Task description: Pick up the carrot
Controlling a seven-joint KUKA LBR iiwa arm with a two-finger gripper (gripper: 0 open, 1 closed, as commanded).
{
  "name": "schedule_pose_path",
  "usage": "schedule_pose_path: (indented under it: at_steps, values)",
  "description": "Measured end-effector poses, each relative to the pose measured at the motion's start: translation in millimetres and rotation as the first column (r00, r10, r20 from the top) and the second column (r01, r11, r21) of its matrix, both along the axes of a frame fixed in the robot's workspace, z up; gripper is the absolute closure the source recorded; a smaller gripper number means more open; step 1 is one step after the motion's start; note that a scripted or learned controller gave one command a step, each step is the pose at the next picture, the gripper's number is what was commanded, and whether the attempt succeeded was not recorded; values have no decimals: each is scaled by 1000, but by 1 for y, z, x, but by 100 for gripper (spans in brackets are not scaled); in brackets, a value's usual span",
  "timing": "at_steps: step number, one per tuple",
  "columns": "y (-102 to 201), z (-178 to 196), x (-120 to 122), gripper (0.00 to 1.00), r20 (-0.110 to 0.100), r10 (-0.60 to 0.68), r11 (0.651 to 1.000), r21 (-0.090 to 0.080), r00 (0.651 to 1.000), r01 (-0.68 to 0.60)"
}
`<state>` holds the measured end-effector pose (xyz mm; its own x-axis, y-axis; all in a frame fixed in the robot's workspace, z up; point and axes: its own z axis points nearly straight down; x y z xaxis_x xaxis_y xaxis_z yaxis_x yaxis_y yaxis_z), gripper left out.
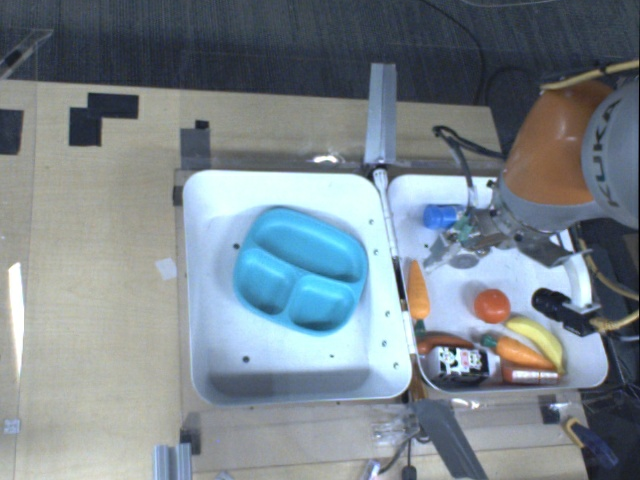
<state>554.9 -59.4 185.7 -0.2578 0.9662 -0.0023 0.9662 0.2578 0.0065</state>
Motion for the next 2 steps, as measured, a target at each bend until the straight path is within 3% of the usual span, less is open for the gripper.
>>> schedule_pose_path:
  at_steps: [1,2]
  values:
    - [-32,-90,0,0,-2,-53,999,-2,999,53]
    - [-40,-93,-55,0,19,159,987,-11,987,-159]
